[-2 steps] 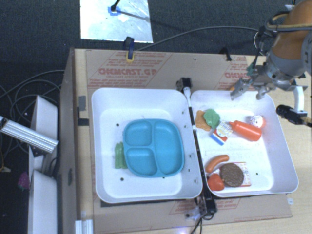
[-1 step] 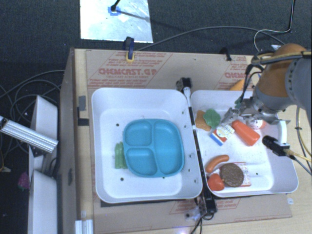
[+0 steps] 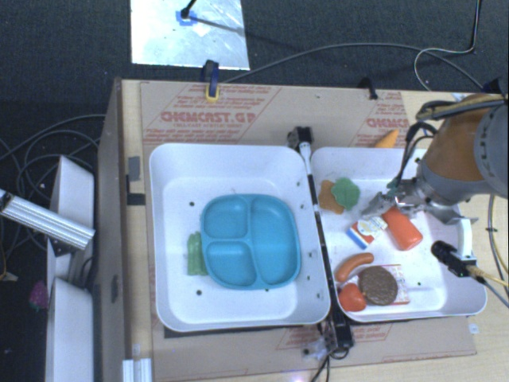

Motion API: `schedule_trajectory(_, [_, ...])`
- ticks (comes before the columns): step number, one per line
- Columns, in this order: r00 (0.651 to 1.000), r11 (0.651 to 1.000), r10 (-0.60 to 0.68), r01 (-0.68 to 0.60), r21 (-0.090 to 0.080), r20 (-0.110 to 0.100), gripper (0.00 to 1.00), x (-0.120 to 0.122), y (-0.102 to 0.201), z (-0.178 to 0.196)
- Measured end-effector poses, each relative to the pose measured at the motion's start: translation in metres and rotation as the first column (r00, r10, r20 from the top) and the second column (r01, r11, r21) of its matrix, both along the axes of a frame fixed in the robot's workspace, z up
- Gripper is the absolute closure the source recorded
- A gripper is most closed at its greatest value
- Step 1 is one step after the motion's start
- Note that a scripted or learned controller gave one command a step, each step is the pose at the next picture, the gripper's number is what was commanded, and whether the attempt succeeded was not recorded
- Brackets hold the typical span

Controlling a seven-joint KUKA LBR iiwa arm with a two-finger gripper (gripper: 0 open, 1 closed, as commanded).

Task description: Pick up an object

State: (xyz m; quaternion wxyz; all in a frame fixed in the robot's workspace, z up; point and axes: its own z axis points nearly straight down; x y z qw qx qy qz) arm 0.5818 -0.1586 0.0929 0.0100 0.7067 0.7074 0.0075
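Note:
My gripper (image 3: 385, 206) hangs over the middle of the right bin (image 3: 461, 293), the grey arm with its orange band (image 3: 461, 146) reaching in from the right. Just below and right of it lies an orange-red cylinder (image 3: 404, 229), close to the gripper or touching it. A small white, red and blue carton (image 3: 365, 231) lies to the gripper's lower left. A green piece (image 3: 346, 191) and a brown-orange piece (image 3: 328, 198) sit to its left, near the bin's divider.
At the right bin's front lie a sausage (image 3: 354, 265), a brown patty (image 3: 378, 285) and a red piece (image 3: 351, 297). The left bin (image 3: 171, 213) holds a blue divided plate (image 3: 250, 241) and a green piece (image 3: 195, 255). An orange piece (image 3: 386, 139) lies behind the bins.

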Motion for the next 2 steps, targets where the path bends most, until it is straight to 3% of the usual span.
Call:
schedule_trajectory(1, [1.000,1.000,0.001,-0.001,-0.003,0.002,1.00,0.001,-0.002,0.011])
schedule_trajectory(2, [1.000,1.000,0.003,-0.003,0.004,-0.021,1.00,0.033,0.080,0.092])
